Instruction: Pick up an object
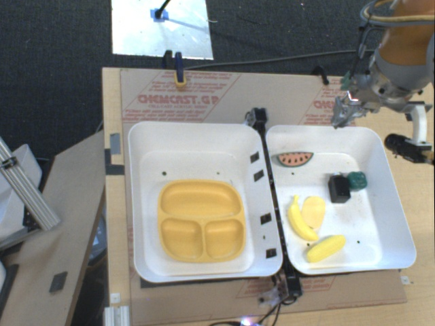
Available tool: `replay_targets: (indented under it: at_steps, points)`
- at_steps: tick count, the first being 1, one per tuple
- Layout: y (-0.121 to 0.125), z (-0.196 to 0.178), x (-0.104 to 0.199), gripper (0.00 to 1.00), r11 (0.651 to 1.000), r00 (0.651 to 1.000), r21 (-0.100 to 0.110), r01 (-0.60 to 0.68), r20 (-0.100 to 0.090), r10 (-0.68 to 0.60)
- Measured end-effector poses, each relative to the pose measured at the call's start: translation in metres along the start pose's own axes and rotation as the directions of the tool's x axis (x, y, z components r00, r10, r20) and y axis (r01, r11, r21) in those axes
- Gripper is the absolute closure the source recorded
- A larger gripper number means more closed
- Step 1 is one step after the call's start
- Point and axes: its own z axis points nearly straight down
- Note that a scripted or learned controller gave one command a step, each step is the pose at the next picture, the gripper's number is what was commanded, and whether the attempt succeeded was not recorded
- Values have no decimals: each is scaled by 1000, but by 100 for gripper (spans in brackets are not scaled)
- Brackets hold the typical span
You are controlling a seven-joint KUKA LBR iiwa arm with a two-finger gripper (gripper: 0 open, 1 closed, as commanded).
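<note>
The right bin [387, 202] holds a watermelon slice [293, 159] near its back left, a black block [338, 188] with a green piece [356, 180] touching its right side, a yellow banana [298, 221], a pale yellow slice [313, 212] beside it, and a yellow lemon-like piece [325, 248] near the front. My gripper [342, 114] hangs over the back rim of the right bin, above and to the right of the watermelon slice, with nothing seen between its fingers.
The left bin [146, 182] holds a yellow divided tray [201, 220]. Black clips [259, 156] run along the seam between the bins. A blue and yellow clamp [179, 70] stands at the bench's back edge. A black cable [272, 61] crosses behind the bins.
</note>
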Motion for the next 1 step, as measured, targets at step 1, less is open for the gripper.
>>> replay_targets:
  at_steps: [1]
  points:
    - [-12, 1, 46, 100, 1000, 1000, 3, 2, -1, -2]
